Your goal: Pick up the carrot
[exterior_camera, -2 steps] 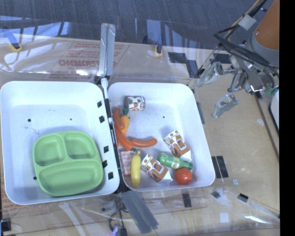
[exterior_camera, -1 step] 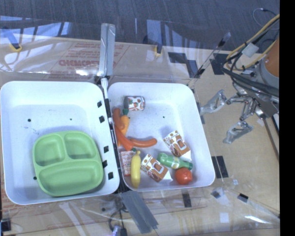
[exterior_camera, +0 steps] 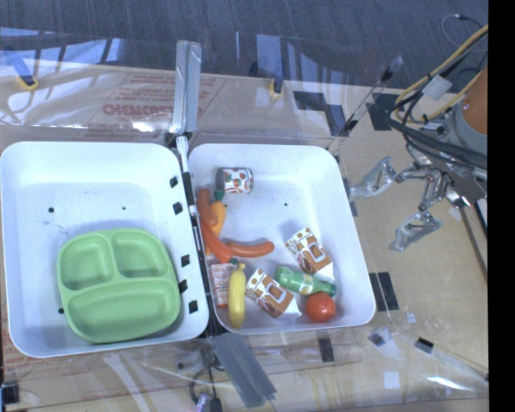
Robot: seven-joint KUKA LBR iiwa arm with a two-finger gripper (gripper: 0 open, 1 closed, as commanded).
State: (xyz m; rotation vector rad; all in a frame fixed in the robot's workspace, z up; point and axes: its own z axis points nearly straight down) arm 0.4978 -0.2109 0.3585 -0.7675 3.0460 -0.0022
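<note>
the carrot (exterior_camera: 209, 220) lies in the right bin (exterior_camera: 326, 174), close to its left wall, touching a hot dog (exterior_camera: 240, 249). near them sit a small can (exterior_camera: 234, 180), a banana (exterior_camera: 237, 295), two little cartons (exterior_camera: 308, 250), a green bottle (exterior_camera: 302, 281) and a red tomato (exterior_camera: 321, 308). a green tray (exterior_camera: 118, 284) rests in the left bin (exterior_camera: 34, 178). the hand (exterior_camera: 403, 202) hangs over the bench (exterior_camera: 412, 316), off to the right of the bins, spread wide with nothing in it.

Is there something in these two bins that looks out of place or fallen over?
Nothing looks spilled or damaged. In the right bin, the small can lies on its side, and the carrot is pressed against the left wall.
</note>
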